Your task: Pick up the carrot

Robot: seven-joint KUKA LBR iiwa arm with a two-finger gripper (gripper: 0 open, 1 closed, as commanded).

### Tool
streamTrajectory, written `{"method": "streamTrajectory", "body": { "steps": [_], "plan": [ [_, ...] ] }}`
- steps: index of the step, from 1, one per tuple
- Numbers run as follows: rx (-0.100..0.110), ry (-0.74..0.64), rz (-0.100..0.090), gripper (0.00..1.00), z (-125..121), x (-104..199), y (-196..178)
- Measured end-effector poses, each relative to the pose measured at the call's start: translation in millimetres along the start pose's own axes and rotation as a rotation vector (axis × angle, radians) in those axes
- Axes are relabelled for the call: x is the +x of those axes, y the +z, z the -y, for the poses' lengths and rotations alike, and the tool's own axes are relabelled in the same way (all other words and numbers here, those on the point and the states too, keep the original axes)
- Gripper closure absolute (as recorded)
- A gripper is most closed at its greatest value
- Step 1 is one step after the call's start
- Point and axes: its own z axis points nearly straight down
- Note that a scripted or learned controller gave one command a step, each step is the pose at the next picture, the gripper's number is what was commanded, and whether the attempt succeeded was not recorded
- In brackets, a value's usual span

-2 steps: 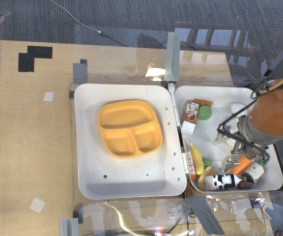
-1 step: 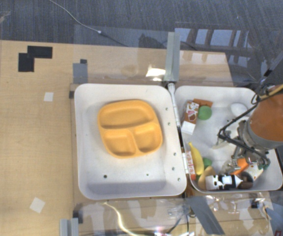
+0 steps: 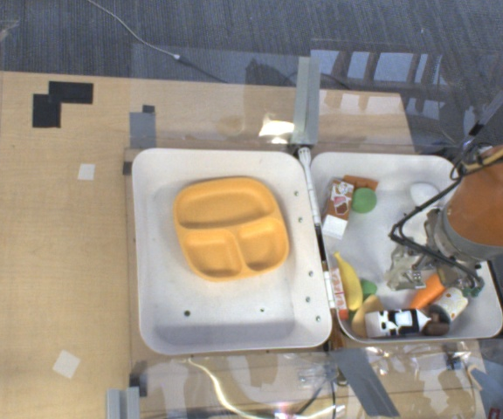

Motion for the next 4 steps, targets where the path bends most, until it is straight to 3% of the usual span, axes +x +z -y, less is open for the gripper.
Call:
{"method": "streamTrajectory", "body": {
  "steps": [1,2,3,4],
  "plan": [
    [0.0,0.0,-0.001,0.0,-0.1,0.3,0.3],
    [0.002,0.006,-0.003,0.0,-5.3,3.8,11.4],
    [0.001,0.001,0.0,1.0,-6.5,1.7,0.1],
    [0.001,0.001,-0.001,0.0,-6.7,2.0,0.4]
  ]
}}
